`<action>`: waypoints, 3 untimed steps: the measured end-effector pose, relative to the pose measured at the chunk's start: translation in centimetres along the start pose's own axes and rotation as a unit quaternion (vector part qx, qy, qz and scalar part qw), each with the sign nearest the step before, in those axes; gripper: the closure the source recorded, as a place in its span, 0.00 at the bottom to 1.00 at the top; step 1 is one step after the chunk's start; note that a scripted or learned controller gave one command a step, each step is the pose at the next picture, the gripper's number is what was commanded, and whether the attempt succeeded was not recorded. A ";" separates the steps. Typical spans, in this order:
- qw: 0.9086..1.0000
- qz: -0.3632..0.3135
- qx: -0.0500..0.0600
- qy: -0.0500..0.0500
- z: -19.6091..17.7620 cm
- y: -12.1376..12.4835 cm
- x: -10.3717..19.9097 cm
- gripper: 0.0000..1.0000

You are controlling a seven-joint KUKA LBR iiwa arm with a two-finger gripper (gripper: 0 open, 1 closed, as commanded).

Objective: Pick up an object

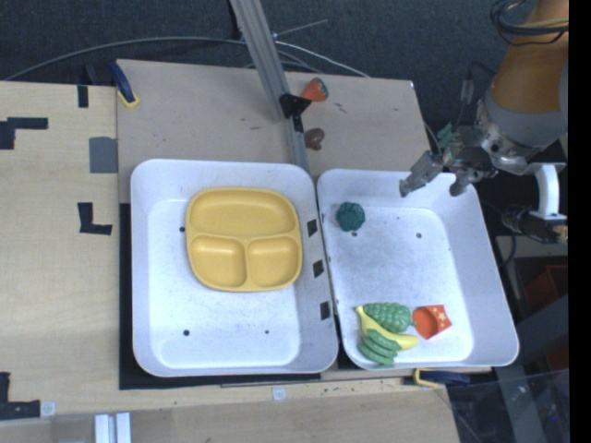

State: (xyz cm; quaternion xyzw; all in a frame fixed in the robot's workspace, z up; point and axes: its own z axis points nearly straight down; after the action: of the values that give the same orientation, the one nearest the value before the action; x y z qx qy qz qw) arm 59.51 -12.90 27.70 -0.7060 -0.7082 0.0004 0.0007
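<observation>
A yellow three-compartment plastic plate (245, 238) lies in the left white bin (152, 340), toward its far edge. In the right white bin (489, 330), a dark green round lump (350, 216) sits near the far left corner, and green and yellow toy vegetables (383, 330) lie at the near edge, just beside a red toy piece (431, 320) on their right.

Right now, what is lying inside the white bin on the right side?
The right white bin holds a dark green round toy near its far left corner, and a green, yellow and red toy pile near its front edge. What lies under the pile is covered.
</observation>
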 end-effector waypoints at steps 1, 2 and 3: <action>1.000 0.000 0.000 0.000 0.0 0.0 0.0 0.00; 1.000 0.001 0.003 0.000 6.1 0.5 0.6 0.00; 1.000 0.001 0.003 0.000 10.8 -0.3 0.5 0.00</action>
State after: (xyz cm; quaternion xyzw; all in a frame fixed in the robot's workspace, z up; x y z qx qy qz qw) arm 59.17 -12.42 16.93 -0.7066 -0.7076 0.0026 0.0022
